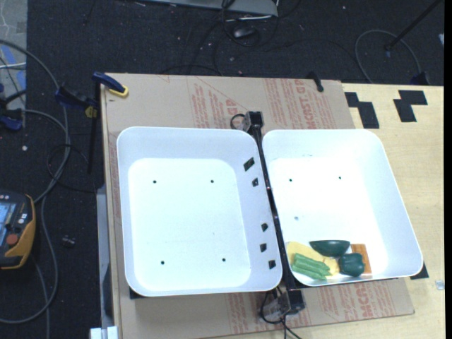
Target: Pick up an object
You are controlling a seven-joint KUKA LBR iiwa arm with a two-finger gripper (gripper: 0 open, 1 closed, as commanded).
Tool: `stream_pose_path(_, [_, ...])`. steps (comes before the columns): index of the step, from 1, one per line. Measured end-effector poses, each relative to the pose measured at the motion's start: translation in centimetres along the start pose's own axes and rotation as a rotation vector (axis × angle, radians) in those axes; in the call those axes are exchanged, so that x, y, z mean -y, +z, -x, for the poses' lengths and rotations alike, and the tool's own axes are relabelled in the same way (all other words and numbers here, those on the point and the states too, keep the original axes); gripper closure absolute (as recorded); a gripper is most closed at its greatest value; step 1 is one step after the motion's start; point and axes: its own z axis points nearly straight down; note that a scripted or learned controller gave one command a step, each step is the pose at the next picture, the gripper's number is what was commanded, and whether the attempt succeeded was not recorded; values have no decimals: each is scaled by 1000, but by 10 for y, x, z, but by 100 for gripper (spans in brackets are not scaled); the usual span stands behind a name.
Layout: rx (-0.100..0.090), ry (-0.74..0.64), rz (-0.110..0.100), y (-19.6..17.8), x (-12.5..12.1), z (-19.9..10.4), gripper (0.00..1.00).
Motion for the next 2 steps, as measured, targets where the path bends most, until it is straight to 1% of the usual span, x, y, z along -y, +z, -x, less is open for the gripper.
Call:
stream_pose_path(1, [-6,-5,-18,106,-19,-72,100])
stream_pose_path(2, [-5,-6,-16,169,-21,-149,100])
